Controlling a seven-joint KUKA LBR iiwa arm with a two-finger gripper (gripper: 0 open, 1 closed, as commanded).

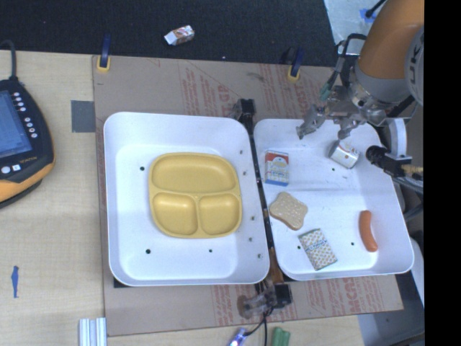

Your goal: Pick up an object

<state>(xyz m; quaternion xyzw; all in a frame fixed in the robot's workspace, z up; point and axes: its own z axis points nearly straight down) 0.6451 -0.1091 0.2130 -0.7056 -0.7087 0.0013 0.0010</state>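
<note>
My gripper (pixel 328 127) hangs over the back edge of the right bin (pixel 389 265), its two fingers spread apart with nothing between them. Just right of the fingers lies a small white block (pixel 344 154). Further into the same bin are a small red and white box (pixel 276 167), a slice of toast (pixel 288 210), a patterned packet (pixel 318 249) and an orange sausage (pixel 368 231). In the left bin (pixel 122 251) sits a yellow divided plate (pixel 194 194).
A teach pendant (pixel 20 143) lies at the far left of the bench. Blue and yellow clamps (pixel 104 55) hold the cardboard sheet at the back. A crumpled wrapper (pixel 179 35) lies on the dark floor beyond the bench.
</note>
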